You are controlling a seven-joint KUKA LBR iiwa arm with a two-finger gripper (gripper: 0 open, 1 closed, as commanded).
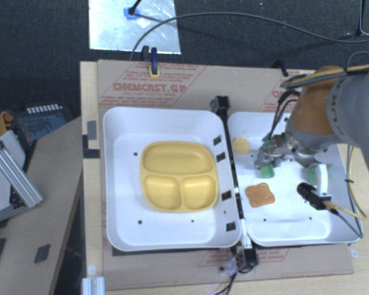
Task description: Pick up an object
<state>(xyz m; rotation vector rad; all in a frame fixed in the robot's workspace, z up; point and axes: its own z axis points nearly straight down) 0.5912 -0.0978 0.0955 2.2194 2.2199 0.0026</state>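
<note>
Where my claw [265,157] hangs low by the left edge of the right bin [283,233], a green block [266,171] sits right at its tip, on the near-edge side; whether the claw is wide or narrow, I cannot tell.

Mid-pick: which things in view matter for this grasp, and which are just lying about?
Job in hand:
gripper, at the green block
orange piece
pale yellow disc
right bin

Lying about:
yellow tray in the left bin
clamp
foil sheet
</note>
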